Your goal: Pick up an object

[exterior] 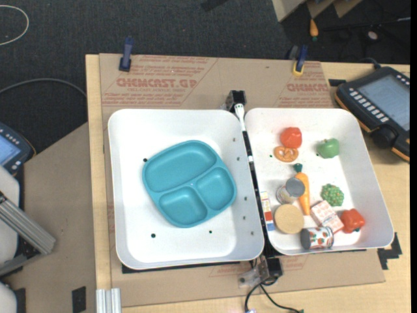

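The green pepper, judged light, stiff and slippery, is best pinched across its middle; the hand's state cannot be told.

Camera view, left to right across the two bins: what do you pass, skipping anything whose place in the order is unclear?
Left bin → teal divided plate → right bin wall → red pepper → green apple → red piece near the right rim.
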You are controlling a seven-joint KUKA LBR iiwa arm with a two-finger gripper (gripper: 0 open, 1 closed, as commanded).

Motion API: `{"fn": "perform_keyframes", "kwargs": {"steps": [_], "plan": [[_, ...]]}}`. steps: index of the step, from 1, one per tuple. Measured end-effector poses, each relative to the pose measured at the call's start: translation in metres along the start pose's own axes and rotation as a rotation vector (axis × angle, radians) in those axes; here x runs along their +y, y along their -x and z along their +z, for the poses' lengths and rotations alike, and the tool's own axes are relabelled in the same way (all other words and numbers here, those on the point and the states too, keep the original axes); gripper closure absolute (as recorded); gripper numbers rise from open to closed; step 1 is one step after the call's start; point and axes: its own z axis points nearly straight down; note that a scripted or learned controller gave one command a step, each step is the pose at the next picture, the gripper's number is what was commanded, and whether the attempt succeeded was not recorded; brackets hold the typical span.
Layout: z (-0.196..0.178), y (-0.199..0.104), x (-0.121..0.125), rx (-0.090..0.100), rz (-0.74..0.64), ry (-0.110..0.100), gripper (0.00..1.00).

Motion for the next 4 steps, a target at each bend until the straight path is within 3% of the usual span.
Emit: {"fn": "perform_keyframes", "kwargs": {"steps": [2, 3, 4], "plan": [[0.000, -0.047, 0.003, 0.000, -0.001, -0.001, 1.00], [0.014, -0.026, 0.000, -0.001, 0.004, -0.001, 1.00], [0.000, -0.110, 0.004, 0.001, -0.007, 0.006, 1.00]]}}
